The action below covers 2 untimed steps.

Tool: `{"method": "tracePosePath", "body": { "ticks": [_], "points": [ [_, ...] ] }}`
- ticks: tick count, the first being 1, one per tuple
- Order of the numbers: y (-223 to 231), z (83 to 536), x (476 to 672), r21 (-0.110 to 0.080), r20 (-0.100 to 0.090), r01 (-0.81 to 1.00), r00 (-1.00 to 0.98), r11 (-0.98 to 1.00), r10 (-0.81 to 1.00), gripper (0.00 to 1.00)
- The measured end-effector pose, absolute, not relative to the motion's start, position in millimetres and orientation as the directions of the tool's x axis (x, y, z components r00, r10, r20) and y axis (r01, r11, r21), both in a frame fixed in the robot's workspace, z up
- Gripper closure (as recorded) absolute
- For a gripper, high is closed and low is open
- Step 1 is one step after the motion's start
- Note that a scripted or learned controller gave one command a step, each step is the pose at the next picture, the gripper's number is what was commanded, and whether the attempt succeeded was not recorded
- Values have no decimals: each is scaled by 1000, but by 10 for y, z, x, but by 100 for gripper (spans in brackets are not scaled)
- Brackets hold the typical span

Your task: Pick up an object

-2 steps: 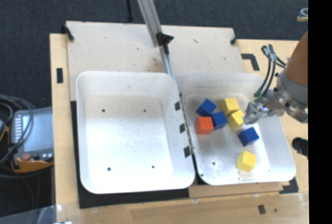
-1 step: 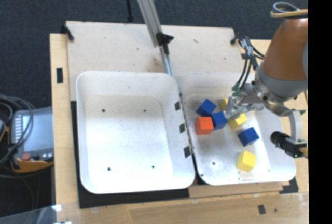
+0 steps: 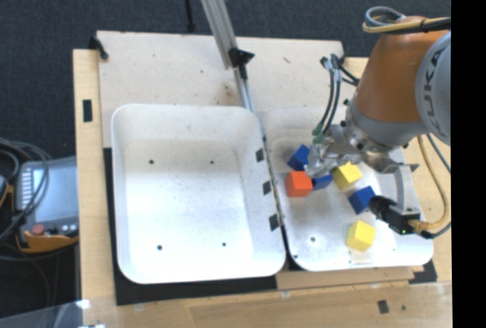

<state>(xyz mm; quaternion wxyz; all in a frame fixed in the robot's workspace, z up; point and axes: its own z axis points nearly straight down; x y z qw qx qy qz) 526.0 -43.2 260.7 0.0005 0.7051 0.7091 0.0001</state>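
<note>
Down in the right bin (image 3: 326, 262), the gripper (image 3: 323, 159) sits among an orange cube (image 3: 299, 183), blue cubes (image 3: 299, 156) and a yellow cube (image 3: 348, 175); the wrist hides much of it, so its grasp cannot be told
</note>
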Motion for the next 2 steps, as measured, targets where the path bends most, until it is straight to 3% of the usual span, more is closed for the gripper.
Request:
{"method": "tracePosePath", "body": {
  "ticks": [1,2],
  "points": [
    [117,2452,5280,-3,1,1000,-6,6,1000,100],
    [686,2466,5457,1,2,1000,-8,8,1000,100]
  ]
}}
